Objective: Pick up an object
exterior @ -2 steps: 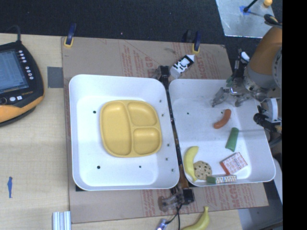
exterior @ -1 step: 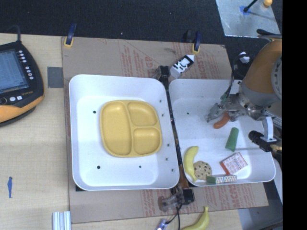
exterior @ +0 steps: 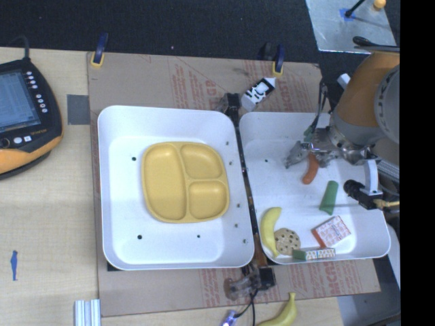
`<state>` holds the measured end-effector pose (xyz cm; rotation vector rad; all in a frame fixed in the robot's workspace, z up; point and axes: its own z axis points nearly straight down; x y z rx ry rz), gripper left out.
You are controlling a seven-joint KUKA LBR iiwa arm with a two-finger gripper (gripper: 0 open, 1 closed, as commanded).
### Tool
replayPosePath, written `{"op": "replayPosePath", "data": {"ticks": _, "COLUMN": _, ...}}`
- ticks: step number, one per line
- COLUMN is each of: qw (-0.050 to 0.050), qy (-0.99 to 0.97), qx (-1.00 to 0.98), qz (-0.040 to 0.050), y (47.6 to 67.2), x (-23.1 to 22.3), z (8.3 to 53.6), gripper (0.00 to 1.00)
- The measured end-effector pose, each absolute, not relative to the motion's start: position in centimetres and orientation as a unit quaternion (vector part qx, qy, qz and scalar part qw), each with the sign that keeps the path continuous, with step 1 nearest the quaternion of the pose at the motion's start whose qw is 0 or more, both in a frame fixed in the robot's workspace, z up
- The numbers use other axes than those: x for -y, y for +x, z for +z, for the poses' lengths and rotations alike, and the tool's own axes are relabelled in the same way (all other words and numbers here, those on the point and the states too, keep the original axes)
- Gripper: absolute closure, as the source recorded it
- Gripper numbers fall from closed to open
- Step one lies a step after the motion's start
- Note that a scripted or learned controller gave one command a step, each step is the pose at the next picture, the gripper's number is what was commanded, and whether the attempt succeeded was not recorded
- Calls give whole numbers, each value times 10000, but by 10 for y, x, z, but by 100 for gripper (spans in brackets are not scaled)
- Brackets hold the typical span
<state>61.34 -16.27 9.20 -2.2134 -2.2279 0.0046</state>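
Note:
My gripper [exterior: 310, 153] hangs low over the upper middle of the right bin [exterior: 272, 148]. Its grey fingers [exterior: 294, 157] are spread wide, so it is open. A thin orange-red sausage-shaped piece [exterior: 310, 172] lies on the bin floor, its upper end reaching up between the fingers, and nothing shows them closed on it. Further down in the same bin lie a green block [exterior: 329, 197], a banana [exterior: 269, 226], a brown cookie [exterior: 287, 240], a red and white packet [exterior: 332, 231] and a small striped bar [exterior: 319, 254].
The left bin [exterior: 112, 202] holds a yellow divided plate [exterior: 185, 180]. A handheld control pendant [exterior: 24, 117] rests at the bench's left edge. A black and white object [exterior: 258, 92] sits behind the bins, and a second banana [exterior: 284, 312] lies in front of them.

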Motion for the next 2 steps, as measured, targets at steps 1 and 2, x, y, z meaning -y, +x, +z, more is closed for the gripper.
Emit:
{"op": "replayPosePath", "data": {"ticks": 1, "qw": 5, "qy": -7061, "qx": 7081, "qz": 9, "y": 593, "x": 213, "z": 163, "gripper": 0}}
{"op": "replayPosePath", "data": {"ticks": 2, "qw": 18, "qy": -7052, "qx": 7090, "qz": 19, "y": 608, "x": 186, "z": 104, "gripper": 0}}
